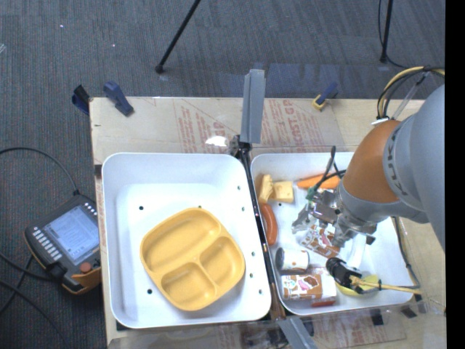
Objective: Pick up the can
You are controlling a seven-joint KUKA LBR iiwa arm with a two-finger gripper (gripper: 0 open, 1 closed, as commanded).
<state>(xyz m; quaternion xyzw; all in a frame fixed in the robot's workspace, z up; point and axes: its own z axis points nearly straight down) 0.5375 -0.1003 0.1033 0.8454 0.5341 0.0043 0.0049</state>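
Note:
The can point(295, 259) is a small white cylinder with a dark end, lying on its side near the front left of the right bin point(402, 249). My gripper point(317, 222) hangs over the middle of that bin, a little behind and to the right of the can and apart from it. A colourful snack packet point(325, 240) lies right under the gripper. The grey arm with its orange band point(370, 169) reaches in from the right and hides the bin's far right part.
Around the can lie a sausage point(270, 224), a brown and white carton point(306, 286), a banana point(361, 287), cheese pieces point(275, 190) and a carrot point(320, 182). The left bin point(123, 195) holds a yellow divided plate point(192, 259). A grey post point(253, 107) stands behind the bins.

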